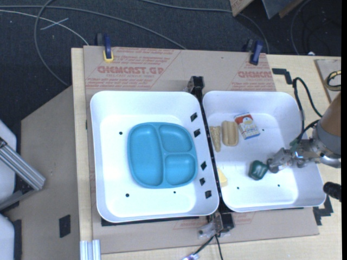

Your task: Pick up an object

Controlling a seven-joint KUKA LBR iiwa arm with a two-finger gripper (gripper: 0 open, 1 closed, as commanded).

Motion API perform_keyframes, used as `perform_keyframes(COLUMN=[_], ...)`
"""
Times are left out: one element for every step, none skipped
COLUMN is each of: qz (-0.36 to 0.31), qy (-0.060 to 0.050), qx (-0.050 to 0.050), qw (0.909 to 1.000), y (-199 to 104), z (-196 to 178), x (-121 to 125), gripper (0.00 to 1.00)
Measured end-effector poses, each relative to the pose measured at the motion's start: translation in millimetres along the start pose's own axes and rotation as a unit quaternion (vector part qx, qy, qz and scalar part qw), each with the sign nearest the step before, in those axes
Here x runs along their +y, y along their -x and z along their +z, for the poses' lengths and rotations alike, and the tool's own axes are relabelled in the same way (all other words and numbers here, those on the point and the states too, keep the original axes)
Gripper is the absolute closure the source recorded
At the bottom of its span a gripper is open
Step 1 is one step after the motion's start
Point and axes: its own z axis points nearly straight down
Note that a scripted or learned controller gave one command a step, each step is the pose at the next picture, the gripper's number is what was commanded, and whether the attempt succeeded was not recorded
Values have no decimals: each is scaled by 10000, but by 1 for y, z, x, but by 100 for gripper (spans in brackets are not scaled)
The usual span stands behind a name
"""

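In the right bin (282, 196), a small dark green object (257, 170) lies near the middle of the floor. My gripper (272, 164) reaches in from the right, low over the bin, its tip right beside the green object's right side. Whether the two touch is unclear. Two tan pieces (226, 135) lie side by side at the bin's left. A small red and white box (247, 126) rests just right of them. A yellow scrap (221, 177) sits against the left wall.
The left bin (108, 145) holds a blue divided plate (162, 154). A black divider with clips (201, 145) runs between the bins. Blue clamps (108, 47) hold the cardboard at the back. Cables lie behind the bench and along its right side.
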Motion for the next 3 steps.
perform_keyframes(qz=[-21,-18,-9], qy=[14,29,63], qx=[26,10,-31], qw=[10000,10000,10000], y=[-3,-2,1], z=[26,14,-50], x=[1,1,5], gripper=[0,100,100])
